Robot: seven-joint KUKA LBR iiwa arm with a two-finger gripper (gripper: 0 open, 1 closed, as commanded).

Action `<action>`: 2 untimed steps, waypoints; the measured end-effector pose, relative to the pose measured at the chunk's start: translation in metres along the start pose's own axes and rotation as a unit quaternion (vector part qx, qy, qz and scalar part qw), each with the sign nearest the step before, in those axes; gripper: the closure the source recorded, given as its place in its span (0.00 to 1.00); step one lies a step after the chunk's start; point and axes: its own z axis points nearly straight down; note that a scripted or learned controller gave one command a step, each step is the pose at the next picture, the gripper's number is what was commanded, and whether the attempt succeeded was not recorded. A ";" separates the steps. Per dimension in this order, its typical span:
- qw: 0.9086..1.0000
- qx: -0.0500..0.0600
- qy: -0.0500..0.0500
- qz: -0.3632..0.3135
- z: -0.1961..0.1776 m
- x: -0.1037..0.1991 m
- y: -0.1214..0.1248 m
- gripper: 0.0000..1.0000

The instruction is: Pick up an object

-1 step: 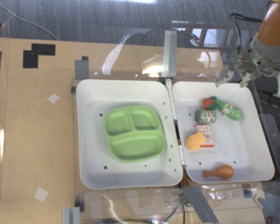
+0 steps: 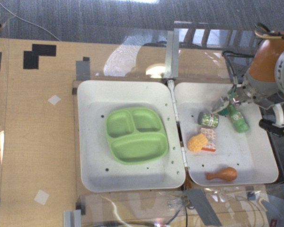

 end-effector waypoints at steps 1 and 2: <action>1.000 0.001 0.000 -0.001 -0.009 0.000 0.001 1.00; 0.998 0.000 0.000 -0.064 -0.087 0.068 -0.013 1.00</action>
